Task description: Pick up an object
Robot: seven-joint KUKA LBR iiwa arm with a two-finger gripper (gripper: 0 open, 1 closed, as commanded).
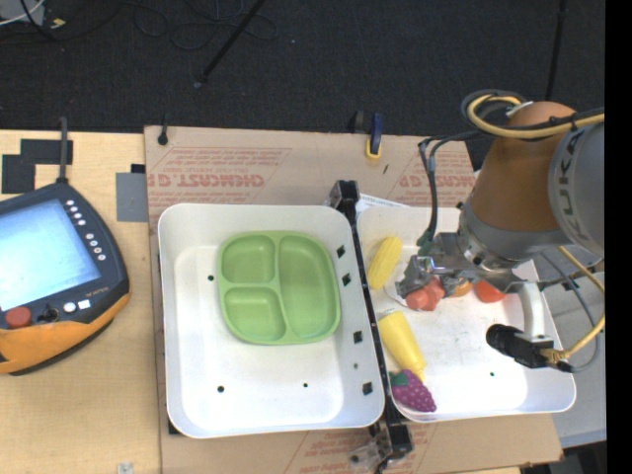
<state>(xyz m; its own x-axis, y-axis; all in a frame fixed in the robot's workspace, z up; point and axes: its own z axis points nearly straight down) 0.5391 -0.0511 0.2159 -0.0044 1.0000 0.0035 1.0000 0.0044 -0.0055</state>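
Note:
My gripper (431, 276) reaches down into the right bin (513, 388), near its left-middle. A red toy (425, 298) lies right at the gripper's tip, touching or just below it. A second red-orange piece (489, 290) sits to its right, partly under the wrist. A yellow corn cob (383, 261) lies to the left of the gripper by the divider. In front of it are a yellow toy (402, 338) and a purple grape bunch (415, 393).
The left bin (197, 383) holds a green sectioned plate (278, 288). A black fitting on the arm's hose (517, 345) hangs over the right bin's front right. A pendant with a screen (49, 265) lies on the bench at far left.

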